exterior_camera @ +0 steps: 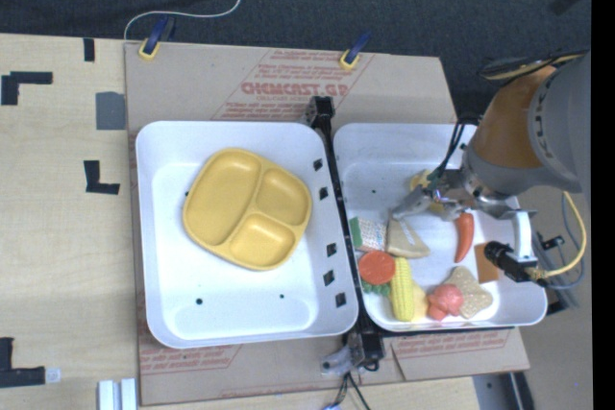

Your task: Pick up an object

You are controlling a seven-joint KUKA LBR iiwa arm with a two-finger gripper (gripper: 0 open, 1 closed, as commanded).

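- Left bin (163,302): yellow divided plate (248,207) lying flat in it.
- Right bin (384,144): toy food piled at the near end.
- Arm (524,134) reaching in from the right.
- Gripper (426,197) low over the right bin, above the sandwich wedge (407,240); finger state unclear, looks slightly spread, nothing visibly pinched.
- Corn (403,290), tomato (377,267), carrot (464,235) nearby.

toy food pile in right bin (375,149), lower half: corn cob (403,289), tomato (377,267), chili (464,236), sandwich wedge (407,240).
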